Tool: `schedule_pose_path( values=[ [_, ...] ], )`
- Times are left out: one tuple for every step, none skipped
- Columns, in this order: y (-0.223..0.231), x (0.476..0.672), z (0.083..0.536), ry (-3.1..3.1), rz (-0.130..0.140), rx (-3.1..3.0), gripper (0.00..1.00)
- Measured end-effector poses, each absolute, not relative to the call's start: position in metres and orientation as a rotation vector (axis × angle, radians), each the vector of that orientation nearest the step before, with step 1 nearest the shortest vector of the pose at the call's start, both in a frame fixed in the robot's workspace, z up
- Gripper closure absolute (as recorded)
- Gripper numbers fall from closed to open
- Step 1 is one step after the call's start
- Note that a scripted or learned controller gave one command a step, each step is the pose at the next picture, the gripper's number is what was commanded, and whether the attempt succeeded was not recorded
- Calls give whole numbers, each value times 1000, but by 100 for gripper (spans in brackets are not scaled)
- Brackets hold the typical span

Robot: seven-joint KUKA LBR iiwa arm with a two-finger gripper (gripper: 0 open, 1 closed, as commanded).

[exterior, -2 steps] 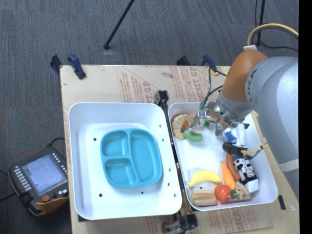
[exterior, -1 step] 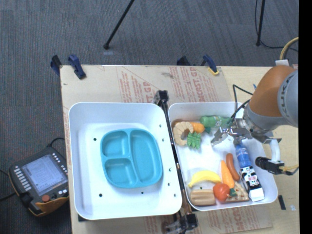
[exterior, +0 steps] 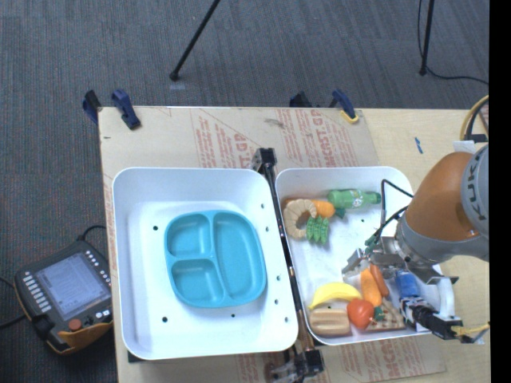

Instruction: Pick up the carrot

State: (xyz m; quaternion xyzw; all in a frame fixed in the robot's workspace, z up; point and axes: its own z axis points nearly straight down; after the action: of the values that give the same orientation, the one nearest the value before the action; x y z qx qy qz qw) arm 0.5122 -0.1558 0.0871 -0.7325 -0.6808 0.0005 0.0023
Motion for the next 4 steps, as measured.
schedule_pose_path(
  values=[
    [-157,515,99,-2133,-5,-2308,100],
    [-106,525,215,-1811,1,-2565,100],
    [-106,525,215,-1812,1,-2564,0],
    [-84,476,87,-2078,4,-2349,0]
  ],
)
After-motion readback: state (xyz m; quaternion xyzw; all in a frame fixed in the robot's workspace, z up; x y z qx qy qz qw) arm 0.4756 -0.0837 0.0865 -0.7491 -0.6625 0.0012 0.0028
